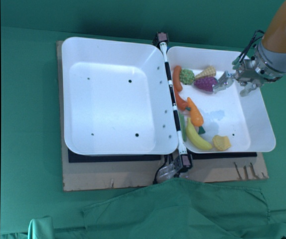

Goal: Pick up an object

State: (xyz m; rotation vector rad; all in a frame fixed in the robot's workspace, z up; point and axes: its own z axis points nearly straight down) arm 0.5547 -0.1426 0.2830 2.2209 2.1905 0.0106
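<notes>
The right bin (pixel 260 128) holds several toy foods. A purple grape bunch (pixel 204 84) lies near its back, with a yellow corn piece (pixel 206 72) behind it and a green broccoli (pixel 186 76) to its left. An orange carrot (pixel 195 114), a yellow banana (pixel 198 139) and a small yellow piece (pixel 221 143) lie toward the front. My gripper (pixel 234 84) hangs over the back right of this bin, just right of the grape bunch. It is open, nothing sits between its fingers, and its left finger (pixel 223 80) is close to the grapes.
The left bin (pixel 113 49) is beside it, across a black-and-white divider (pixel 172 91). An orange sausage shape (pixel 177 78) and a green pod (pixel 183 121) lie along the right bin's left wall. Green cloth (pixel 193 210) bunches at the front of the bench.
</notes>
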